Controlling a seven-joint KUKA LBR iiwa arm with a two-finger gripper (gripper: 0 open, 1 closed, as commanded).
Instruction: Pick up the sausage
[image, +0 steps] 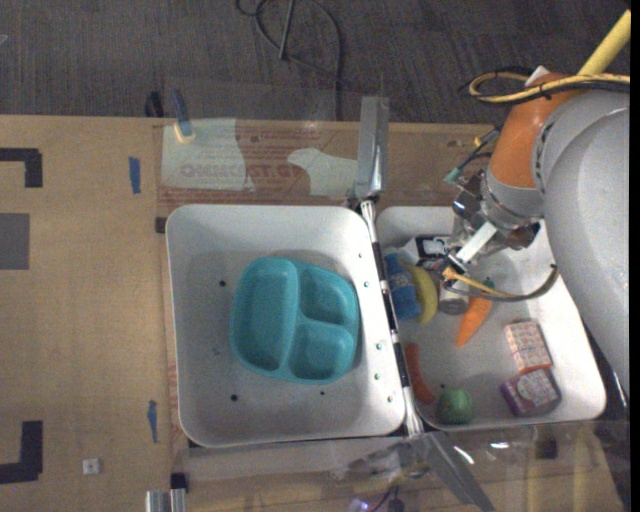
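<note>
The sausage (417, 372) lies along the right bin's (590, 395) left wall, lower centre-right of the frame, while the pincer (452, 283) hangs above it by the carrot (474, 319), presumably positioning; I cannot tell its state.

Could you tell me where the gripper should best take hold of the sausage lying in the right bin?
Probably at its middle, coming straight down. The sausage lies flat and slender along the right bin's left wall, so the jaws would likely span its narrow width; the wall side looks tight, and the green ball sits near its lower end.
</note>
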